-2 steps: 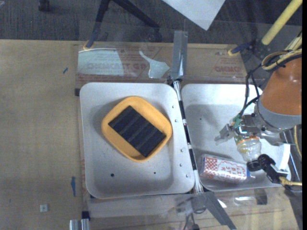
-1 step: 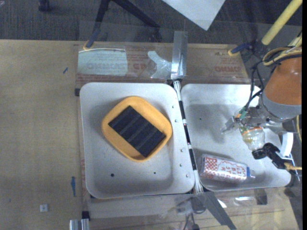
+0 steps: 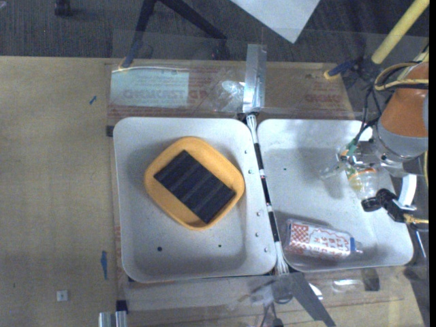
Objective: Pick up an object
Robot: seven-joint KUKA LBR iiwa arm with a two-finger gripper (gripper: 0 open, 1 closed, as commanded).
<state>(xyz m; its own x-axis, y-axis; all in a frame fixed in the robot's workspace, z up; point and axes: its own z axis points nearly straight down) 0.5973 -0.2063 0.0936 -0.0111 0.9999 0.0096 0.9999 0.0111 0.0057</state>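
A yellow-orange rounded block with a dark ribbed panel on top [image 3: 194,182] lies in the middle of the left bin [image 3: 136,251]. In the right bin [image 3: 300,148], a flat red-and-white patterned packet [image 3: 319,239] lies near the front edge. My gripper [image 3: 371,179] hangs over the right bin's far right side, below the grey wrist and the orange band [image 3: 403,111]. A small clear item with green and orange bits [image 3: 354,165] sits at the gripper's left side. I cannot tell whether it is touching the gripper.
A metal divider strip [image 3: 262,182] runs between the two bins. Behind them lie a taped label [image 3: 150,87], clear wrapping [image 3: 228,90] and a metal bracket [image 3: 255,77]. Cables [image 3: 381,80] hang by the arm. A chair base [image 3: 150,5] stands on the floor beyond.
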